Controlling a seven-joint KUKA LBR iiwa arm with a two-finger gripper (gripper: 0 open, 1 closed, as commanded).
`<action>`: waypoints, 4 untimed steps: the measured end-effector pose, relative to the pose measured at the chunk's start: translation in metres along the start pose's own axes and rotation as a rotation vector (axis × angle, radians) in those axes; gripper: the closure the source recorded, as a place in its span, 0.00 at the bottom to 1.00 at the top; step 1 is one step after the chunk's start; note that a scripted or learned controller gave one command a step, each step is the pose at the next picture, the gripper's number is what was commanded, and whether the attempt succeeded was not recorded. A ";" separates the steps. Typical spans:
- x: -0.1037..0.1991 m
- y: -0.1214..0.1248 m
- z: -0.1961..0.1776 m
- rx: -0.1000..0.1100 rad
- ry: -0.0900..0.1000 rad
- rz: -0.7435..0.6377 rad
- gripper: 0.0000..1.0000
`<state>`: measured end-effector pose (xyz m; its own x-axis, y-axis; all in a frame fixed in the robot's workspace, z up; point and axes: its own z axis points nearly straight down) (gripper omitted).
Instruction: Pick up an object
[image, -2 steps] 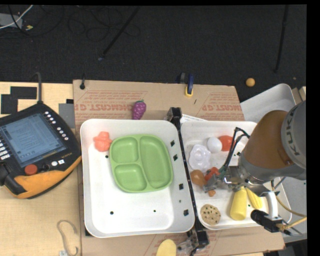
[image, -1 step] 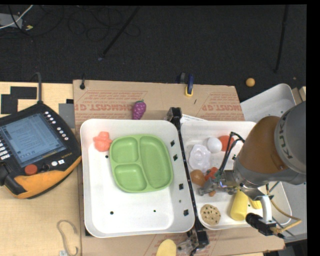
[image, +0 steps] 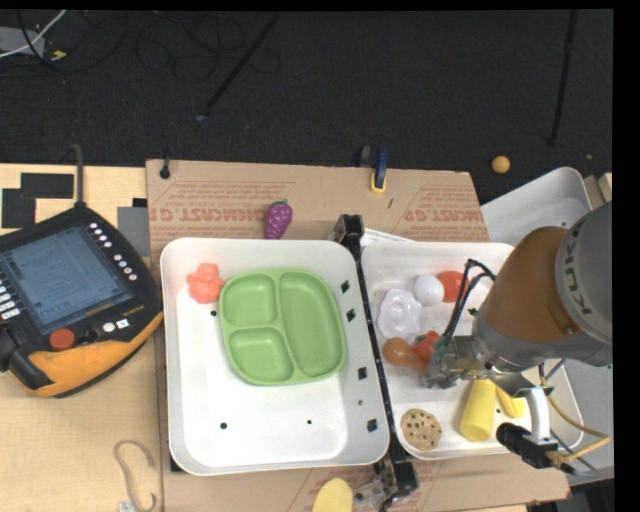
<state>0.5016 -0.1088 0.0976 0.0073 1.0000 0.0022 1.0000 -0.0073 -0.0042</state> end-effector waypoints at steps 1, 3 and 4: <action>-0.004 -0.009 -0.048 -0.005 -0.002 -0.001 1.00; -0.007 -0.007 -0.131 -0.005 -0.002 -0.007 1.00; 0.045 -0.002 -0.119 -0.001 0.000 -0.011 1.00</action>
